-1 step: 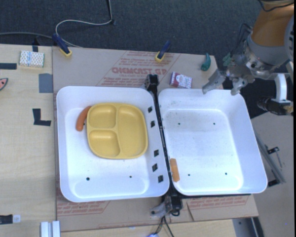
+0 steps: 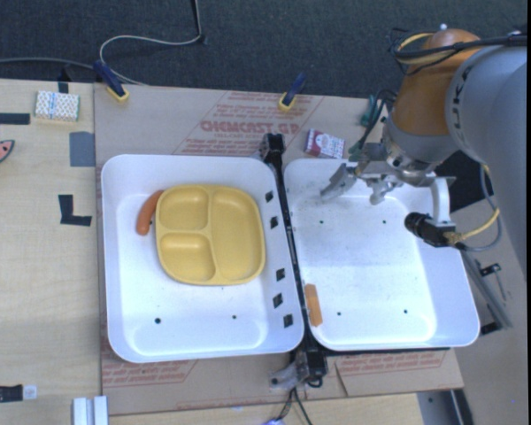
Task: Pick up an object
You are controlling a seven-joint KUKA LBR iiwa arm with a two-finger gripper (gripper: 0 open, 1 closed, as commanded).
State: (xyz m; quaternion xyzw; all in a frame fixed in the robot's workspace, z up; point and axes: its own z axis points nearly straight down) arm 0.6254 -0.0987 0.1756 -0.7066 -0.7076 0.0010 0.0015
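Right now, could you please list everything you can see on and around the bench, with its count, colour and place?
Bins: 2, white, side by side on the bench, left bin and right bin.
Divided plate: 1, yellow, in the left bin.
Hot dog: 1, orange, in the left bin, against the plate's left edge.
Small orange piece: 1, at the right bin's left wall, near the front.
Small packet: 1, red and white, on the cardboard behind the right bin.
Clamps: 2, blue and yellow, at the cardboard's rear edge.
Patterned block: 1, white, bench far left.
Arm: 1, grey and orange, from the right.
Gripper: 1, over the right bin's rear, fingers apart, holding nothing.
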